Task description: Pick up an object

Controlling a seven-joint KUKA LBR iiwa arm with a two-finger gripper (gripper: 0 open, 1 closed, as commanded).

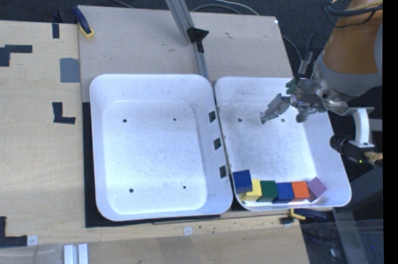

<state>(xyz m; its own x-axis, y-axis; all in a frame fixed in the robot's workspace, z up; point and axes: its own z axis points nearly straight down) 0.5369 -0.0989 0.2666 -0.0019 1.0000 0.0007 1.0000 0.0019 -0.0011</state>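
While blocks (277, 190) line the right bin (323, 151), tool (272, 112) above, grip state unclear

Arm (348, 39) reaches in, wrist angled downward.

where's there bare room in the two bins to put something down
The left bin has bare floor from wall to wall. In the right bin, the floor between the far wall and the row of blocks is bare, though the gripper hangs over its upper middle. The near wall is crowded with blocks side by side.
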